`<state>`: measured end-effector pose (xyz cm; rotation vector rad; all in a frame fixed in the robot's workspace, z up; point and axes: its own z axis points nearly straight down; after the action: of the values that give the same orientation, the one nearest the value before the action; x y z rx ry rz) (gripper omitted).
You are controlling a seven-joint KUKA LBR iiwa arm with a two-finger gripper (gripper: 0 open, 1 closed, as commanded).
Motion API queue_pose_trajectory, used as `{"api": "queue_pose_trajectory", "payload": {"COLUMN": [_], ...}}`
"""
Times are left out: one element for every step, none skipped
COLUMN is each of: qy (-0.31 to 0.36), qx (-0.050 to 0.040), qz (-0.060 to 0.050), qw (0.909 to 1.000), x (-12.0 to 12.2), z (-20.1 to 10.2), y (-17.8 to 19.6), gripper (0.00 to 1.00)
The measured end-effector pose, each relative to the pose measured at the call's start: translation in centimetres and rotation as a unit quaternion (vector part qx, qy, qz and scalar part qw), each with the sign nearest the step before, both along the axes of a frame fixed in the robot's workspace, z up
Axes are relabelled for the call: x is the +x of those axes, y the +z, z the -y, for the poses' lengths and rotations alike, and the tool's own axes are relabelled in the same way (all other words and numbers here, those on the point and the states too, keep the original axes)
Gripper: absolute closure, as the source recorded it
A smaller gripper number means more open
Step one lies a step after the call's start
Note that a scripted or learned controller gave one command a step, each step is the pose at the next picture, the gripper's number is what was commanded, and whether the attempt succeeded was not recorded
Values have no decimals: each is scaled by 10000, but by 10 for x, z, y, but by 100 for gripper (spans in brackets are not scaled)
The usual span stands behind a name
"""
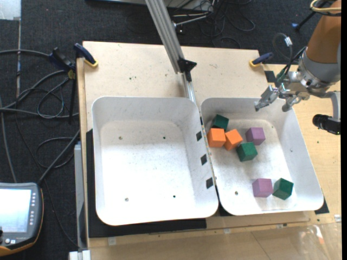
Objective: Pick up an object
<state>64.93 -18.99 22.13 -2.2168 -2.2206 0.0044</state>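
Observation:
The right bin (303, 161) holds several small cubes. Two orange cubes (217, 137) (233, 139) sit side by side near its left wall, with a green cube (220, 122) just behind them. A purple cube (255, 135) and a green cube (247, 151) lie in the middle. Near the front, a purple cube (262, 187) touches a green cube (283, 188). My gripper (275, 101) hovers over the bin's back right corner, open, with nothing between its fingers. It is well above and right of the cubes.
The left bin (108, 145) stands beside the right one. A slanted metal pole (165, 26) crosses the bench top behind the bins. Clamps (81, 56) (261, 60) grip the bench's back corners. A tablet (16, 215) lies on the floor at the lower left.

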Motion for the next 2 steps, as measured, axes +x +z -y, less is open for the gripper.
{"api": "queue_pose_trajectory", "payload": {"qy": [9,-9], "qx": [-6,-4], "qz": [16,4], "qw": [10000,10000], "x": [1,-7], "z": [0,2], "y": [3,-44], "gripper": [0,0]}}
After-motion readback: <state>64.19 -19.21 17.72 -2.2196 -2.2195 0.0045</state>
